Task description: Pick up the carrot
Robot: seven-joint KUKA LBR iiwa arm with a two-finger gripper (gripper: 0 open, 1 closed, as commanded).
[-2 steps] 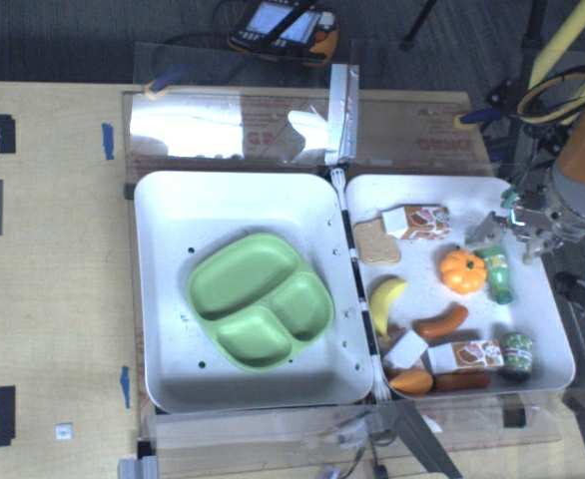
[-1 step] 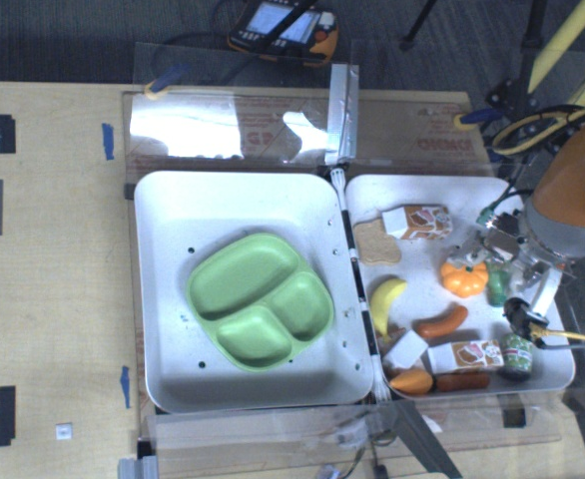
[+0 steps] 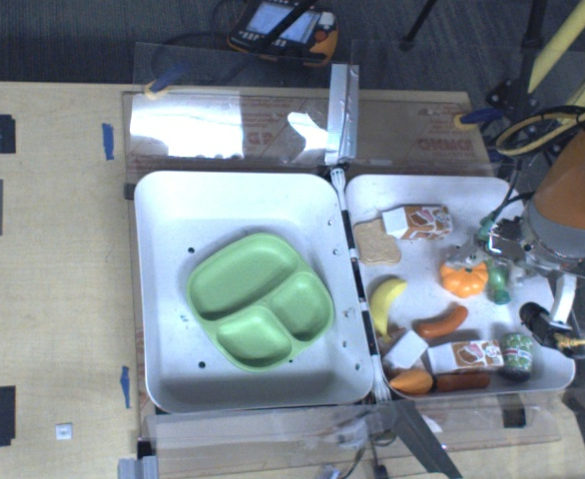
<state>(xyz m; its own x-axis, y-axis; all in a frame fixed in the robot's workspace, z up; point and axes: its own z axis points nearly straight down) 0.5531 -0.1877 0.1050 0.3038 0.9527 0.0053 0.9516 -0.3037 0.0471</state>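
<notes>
Two printed cartons (image 3: 424,222), wording unreadable, near carrot (image 3: 412,381).

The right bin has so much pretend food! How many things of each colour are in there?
In the right bin:
Orange: 3
Yellow: 1
Tan: 1
Green: 2
White packets: 3
Total: 10

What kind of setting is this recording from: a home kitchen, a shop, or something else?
Most likely a robotics lab. Two white bins sit on a taped wooden bench, toy food fills the right one, and a handheld controller and stands lie beyond.
</notes>
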